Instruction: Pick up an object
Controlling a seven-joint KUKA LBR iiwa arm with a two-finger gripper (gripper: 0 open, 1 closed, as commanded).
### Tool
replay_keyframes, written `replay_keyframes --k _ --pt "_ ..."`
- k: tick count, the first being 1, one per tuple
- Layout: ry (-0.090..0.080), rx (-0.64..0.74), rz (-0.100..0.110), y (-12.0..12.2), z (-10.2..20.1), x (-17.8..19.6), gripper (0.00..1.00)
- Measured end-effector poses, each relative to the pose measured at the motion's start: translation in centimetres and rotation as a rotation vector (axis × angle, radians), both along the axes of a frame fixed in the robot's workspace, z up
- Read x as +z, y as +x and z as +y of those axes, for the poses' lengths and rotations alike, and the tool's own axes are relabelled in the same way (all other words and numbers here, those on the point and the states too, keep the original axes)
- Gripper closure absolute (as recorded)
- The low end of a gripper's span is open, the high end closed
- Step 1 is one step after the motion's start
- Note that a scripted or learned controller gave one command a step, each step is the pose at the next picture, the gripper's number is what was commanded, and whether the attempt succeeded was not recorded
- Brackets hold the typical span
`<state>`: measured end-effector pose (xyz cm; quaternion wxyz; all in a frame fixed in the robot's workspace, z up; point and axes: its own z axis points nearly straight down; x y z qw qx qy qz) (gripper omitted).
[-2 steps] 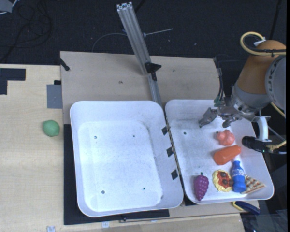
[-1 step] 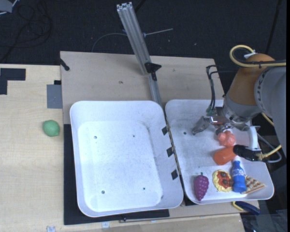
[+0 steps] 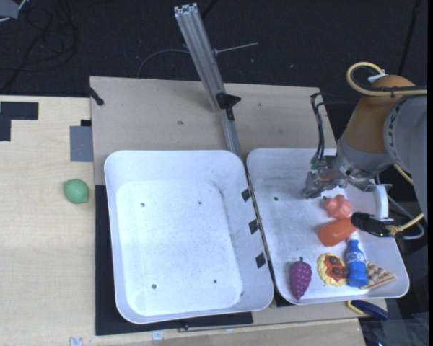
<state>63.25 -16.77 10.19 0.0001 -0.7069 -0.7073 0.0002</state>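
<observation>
Camera view: gripper (image 3: 319, 186), grip state cannot be told, low in right bin (image 3: 281, 215); toys crowd its near-right edge. Left bin (image 3: 130, 171) offers open floor.

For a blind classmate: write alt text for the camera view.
A grey-and-orange robot arm's claw reaches into the right bin near a pink toy, orange toy, blue bottle and purple grapes. A green ball lies outside the left bin.
</observation>
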Motion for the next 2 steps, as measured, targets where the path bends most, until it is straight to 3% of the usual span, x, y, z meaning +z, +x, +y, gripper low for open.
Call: replay_keyframes --k 2 --pt "-0.001 0.000 -0.005 0.9 0.0 10.0 1.00"
